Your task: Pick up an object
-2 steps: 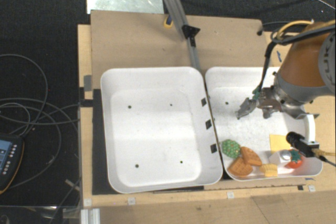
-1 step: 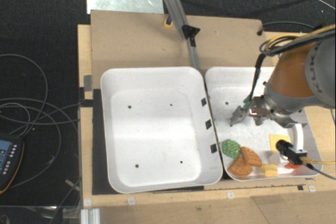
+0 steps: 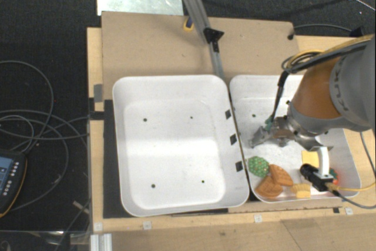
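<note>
End effector (image 3: 260,137) over smooth white right bin (image 3: 251,97), grip state unclear; knobbly green lump (image 3: 258,165), ridged orange wedges (image 3: 280,176) near front edge.

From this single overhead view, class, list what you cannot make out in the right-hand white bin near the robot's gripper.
All in the camera view:
1. Right shallow white bin: its right side, hidden under the grey, orange-banded arm.
2. Pale yellow block: partly covered by the wrist.
3. Round green lump and brown-orange pieces: too blurred to identify.
4. Floor beneath the grey gripper: covered by it.
</note>
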